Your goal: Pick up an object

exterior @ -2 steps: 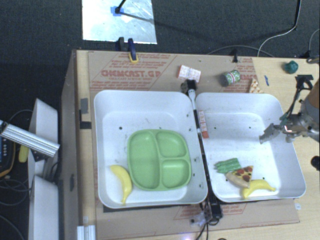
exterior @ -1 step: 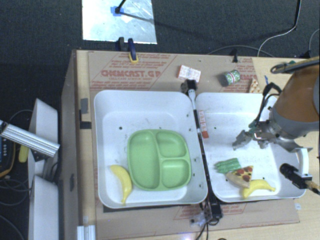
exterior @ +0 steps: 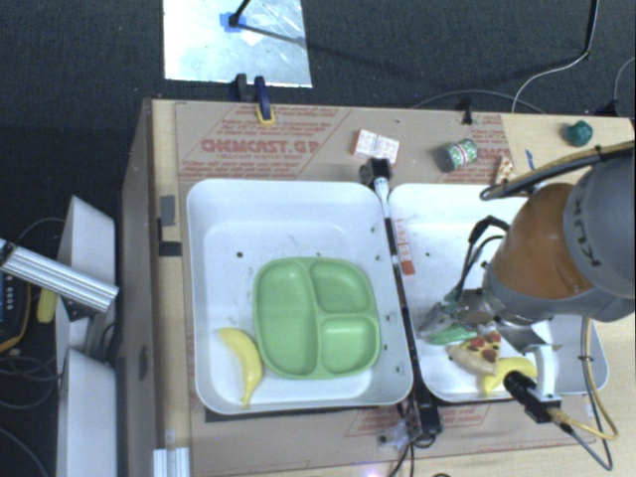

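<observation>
I'm seeing the gripper (exterior: 444, 318) sitting low in the right bin (exterior: 437, 217), but I cannot tell its state. A pizza slice toy (exterior: 477, 350) is lying just beside it, with a small banana (exterior: 509, 371) beyond that.

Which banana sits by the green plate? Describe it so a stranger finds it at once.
Start at the left white bin, which holds a green divided plate. The banana lies at the plate's lower left edge, near the bin's front corner. It is plain yellow and curved.
</observation>
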You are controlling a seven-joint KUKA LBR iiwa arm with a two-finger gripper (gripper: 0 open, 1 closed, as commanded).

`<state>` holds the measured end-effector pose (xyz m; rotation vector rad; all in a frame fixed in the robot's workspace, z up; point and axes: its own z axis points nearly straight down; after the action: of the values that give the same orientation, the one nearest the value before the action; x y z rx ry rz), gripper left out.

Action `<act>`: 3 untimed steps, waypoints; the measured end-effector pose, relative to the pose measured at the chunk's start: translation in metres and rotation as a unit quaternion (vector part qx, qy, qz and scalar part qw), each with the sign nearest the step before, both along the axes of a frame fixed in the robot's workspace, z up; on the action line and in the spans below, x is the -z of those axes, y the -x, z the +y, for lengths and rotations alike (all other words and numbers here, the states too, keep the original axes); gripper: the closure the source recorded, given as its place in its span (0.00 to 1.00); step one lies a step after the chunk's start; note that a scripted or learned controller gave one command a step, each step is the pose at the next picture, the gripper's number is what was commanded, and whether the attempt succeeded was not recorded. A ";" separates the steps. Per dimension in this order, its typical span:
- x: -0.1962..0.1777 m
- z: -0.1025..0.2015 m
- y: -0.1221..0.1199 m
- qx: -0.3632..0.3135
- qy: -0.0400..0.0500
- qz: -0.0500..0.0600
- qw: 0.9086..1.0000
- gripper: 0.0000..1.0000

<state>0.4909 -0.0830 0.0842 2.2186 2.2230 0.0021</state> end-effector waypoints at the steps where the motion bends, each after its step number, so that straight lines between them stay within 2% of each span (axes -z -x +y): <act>1: -0.039 -0.112 -0.045 0.001 0.002 -0.001 1.000 0.00; 2: 0.000 -0.119 -0.075 -0.001 0.000 0.000 1.000 0.00; 3: -0.011 -0.120 -0.076 -0.002 0.001 -0.002 1.000 1.00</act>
<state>0.5673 -0.2026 0.0951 2.2116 2.2252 0.0043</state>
